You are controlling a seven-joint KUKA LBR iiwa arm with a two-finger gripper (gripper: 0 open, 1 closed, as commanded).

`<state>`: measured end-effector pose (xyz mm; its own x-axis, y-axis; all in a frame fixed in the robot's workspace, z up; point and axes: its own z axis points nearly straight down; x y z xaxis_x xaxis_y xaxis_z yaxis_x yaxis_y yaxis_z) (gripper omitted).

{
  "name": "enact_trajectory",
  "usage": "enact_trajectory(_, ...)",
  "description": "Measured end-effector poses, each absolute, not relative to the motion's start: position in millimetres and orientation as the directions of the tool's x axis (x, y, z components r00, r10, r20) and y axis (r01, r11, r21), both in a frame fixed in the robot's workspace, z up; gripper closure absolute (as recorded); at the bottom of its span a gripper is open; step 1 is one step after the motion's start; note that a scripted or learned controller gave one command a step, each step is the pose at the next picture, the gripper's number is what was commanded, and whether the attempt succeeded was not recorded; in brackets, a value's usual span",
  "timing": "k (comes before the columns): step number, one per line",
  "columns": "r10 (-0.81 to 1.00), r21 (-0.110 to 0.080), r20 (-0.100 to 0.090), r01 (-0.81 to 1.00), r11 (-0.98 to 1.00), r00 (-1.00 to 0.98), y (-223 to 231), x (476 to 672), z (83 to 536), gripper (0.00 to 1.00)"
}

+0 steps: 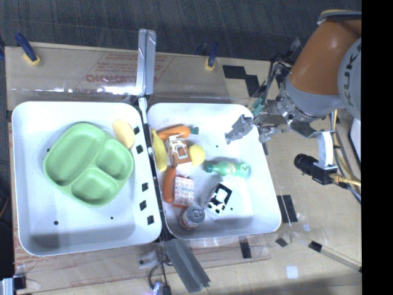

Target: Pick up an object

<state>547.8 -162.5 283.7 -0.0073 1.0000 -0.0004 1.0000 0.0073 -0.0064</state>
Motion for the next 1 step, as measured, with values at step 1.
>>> enact_trajectory(1, 0.981, -0.007, -0.001, 0.981, -0.192, 0.192, -150.5, 586.3, 163.9, 0.0)
